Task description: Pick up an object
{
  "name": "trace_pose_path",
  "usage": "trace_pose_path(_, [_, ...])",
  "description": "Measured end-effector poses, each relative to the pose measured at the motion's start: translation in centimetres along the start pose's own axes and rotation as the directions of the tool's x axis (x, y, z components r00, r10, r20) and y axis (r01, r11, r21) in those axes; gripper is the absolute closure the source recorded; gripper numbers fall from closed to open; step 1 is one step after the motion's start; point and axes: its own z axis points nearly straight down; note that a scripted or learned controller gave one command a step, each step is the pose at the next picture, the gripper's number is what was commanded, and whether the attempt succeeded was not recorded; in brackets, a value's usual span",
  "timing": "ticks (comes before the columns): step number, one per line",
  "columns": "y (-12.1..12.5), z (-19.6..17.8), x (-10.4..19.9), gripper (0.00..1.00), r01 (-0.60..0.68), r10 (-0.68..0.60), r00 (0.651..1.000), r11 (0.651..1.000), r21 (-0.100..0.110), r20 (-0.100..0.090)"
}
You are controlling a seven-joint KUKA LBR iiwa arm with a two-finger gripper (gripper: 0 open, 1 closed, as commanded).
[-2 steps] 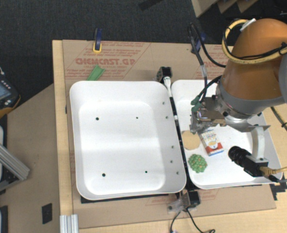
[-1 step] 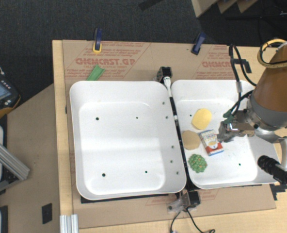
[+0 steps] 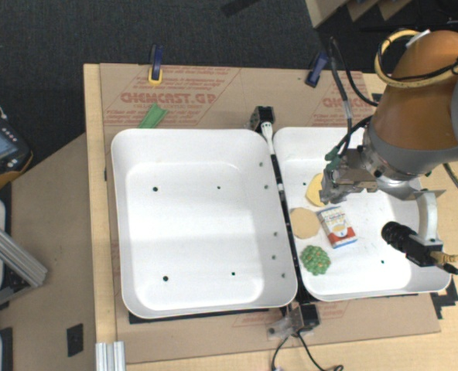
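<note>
Just above the small carton (image 3: pixel 336 226) in the right bin (image 3: pixel 368 280), the gripper (image 3: pixel 334 189), grip state impossible to tell, risks nudging the yellow piece (image 3: pixel 315 190) or tan disc (image 3: pixel 304 222) crowding the carton's left and closing on nothing.

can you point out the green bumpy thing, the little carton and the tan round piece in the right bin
green bumpy thing (image 3: pixel 316 259), camera view, on its middle
little carton (image 3: pixel 338 227), camera view, on its top face
tan round piece (image 3: pixel 304 222), camera view, on its centre
</note>
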Motion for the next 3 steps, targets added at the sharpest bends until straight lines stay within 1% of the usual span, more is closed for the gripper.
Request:
trace_pose_path(1, [-2.8, 1.4, -4.5, 1.00, -0.009, 0.009, 1.000, 1.000, 0.009, -0.001])
trace_pose_path(2, [0.8, -3.1, 1.1, 1.00, 0.003, -0.003, 1.000, 1.000, -0.002, -0.001])
trace_pose_path(3, [0.7, -3.9, 0.8, 1.00, -0.003, 0.003, 1.000, 1.000, 0.002, 0.000])
